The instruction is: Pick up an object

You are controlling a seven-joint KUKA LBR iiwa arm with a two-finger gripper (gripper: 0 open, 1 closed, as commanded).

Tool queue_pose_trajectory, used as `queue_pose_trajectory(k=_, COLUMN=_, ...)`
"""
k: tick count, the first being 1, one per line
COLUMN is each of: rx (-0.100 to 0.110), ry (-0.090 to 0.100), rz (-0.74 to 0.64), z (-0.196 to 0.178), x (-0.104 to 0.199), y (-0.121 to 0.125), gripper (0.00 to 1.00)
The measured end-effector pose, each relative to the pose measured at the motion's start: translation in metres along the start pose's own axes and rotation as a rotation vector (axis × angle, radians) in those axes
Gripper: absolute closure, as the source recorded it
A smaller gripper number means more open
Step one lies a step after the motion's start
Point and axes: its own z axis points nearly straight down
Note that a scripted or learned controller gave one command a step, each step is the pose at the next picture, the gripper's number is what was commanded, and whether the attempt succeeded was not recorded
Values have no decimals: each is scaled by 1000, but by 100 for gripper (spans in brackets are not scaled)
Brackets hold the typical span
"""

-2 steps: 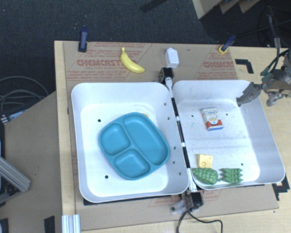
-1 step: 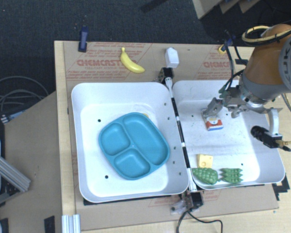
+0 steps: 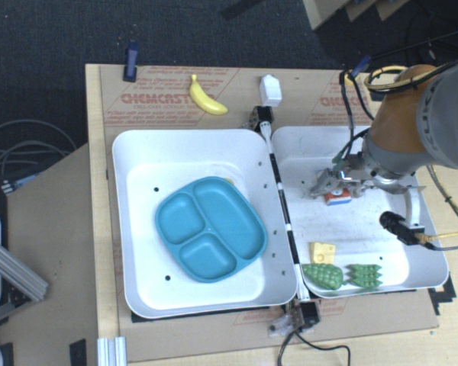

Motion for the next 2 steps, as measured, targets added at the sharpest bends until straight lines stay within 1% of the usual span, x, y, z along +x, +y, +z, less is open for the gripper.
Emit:
queue_pose_trajectory(k=1, rx=-5, ry=-1, rz=0, z=-11, x=0, y=1, gripper=100)
queue_pose_trajectory(k=2, rx=-6, ry=-1, rz=-2, z=-102, x=73, y=-40, gripper=100)
